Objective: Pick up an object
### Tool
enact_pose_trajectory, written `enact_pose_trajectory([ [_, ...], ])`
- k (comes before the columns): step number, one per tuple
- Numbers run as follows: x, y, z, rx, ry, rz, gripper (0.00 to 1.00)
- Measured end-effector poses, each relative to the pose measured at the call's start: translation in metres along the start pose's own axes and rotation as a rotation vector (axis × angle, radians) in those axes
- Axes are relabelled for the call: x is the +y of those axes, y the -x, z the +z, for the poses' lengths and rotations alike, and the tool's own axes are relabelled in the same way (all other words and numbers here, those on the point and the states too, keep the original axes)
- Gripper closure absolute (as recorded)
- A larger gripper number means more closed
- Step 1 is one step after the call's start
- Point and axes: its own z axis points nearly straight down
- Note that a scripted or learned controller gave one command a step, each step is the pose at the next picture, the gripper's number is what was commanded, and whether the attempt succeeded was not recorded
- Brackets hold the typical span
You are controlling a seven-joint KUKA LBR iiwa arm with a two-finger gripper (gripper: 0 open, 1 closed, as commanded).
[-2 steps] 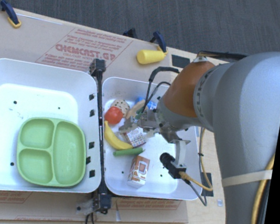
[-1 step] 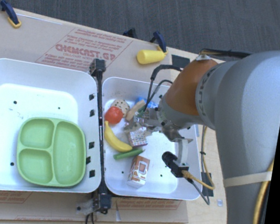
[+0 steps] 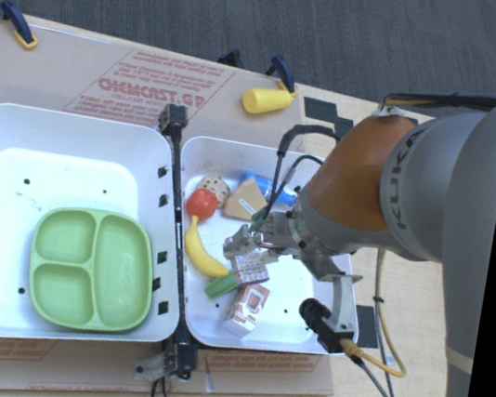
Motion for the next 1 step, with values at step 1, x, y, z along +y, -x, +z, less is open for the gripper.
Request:
enact_pose_trajectory([
  [1, -0.0261, -0.0176, 0.0007, 0.000, 0.000, 0.001, 1.00],
])
